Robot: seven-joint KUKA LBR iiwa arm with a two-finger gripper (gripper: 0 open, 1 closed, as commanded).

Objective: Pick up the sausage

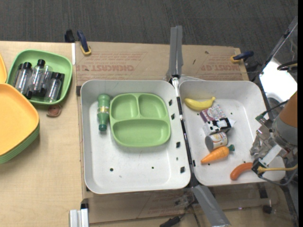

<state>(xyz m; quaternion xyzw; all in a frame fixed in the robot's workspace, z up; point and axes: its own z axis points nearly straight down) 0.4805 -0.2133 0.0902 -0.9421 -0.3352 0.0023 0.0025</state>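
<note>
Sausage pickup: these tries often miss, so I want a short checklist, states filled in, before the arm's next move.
1. Sausage in view, lying in the right bin near its front right corner: ok.
2. Sausage apart from the carrot: ok.
3. Nothing lying on top of the sausage: ok.
4. Gripper close to the sausage, at its right end: ok.
5. Sausage between the gripper's fingers: cannot tell.
6. Room beside the bin's right wall for a grasp: cannot tell.
</note>
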